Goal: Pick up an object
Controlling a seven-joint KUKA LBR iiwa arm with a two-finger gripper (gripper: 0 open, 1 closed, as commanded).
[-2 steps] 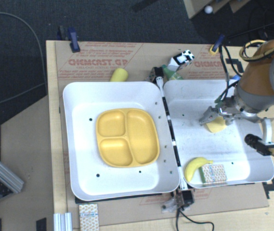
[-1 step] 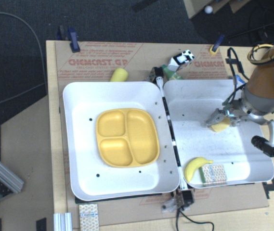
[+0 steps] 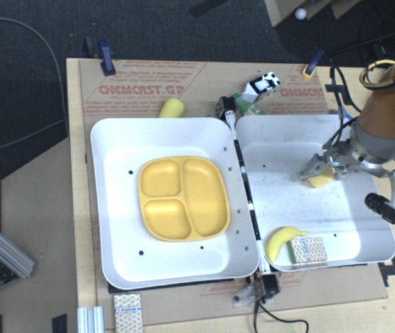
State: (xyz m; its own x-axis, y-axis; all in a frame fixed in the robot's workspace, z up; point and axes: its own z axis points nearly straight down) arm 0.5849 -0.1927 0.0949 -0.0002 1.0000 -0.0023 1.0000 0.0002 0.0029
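In the right bin [image 3: 280, 144] a small pale yellow object [image 3: 319, 180] lies near the middle. My gripper [image 3: 323, 169] is low over it, reaching in from the right, open with its fingers spread on either side of the object's top. A yellow banana [image 3: 280, 241] lies at the bin's front, beside a small printed packet [image 3: 309, 250]. The grey arm with its orange band [image 3: 384, 116] rises at the right edge.
The left bin [image 3: 114, 207] holds a yellow divided plate [image 3: 183, 198]. Behind the bins on the cardboard lie a yellow object [image 3: 172, 107] and a black-and-white item [image 3: 263, 84]. Another packet [image 3: 128, 311] lies in front of the left bin.
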